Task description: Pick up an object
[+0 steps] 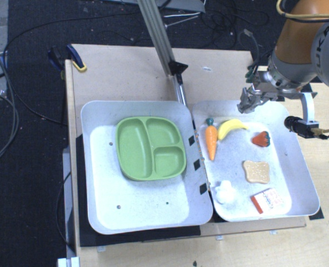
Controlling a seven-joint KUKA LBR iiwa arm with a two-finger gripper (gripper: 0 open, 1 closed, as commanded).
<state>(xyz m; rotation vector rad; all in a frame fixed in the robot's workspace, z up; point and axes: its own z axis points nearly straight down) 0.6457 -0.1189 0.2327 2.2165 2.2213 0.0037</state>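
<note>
**Line up over the banana before descending**

The banana (232,128) lies at the right bin's (298,166) far end, between carrot (210,142) and strawberry (260,139). The gripper (248,103) hovers just beyond it, apparently empty. Best centre over the curve, clear of the carrot.

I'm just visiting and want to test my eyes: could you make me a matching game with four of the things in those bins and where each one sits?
Things:
1. green divided plate
2. carrot
3. slice of toast
4. banana

Places:
A. right bin, along its left edge
B. right bin, toward the middle, below the strawberry
C. left bin
D. right bin, top, just right of the carrot's leafy end

Pairs: 1-C, 2-A, 3-B, 4-D
</note>
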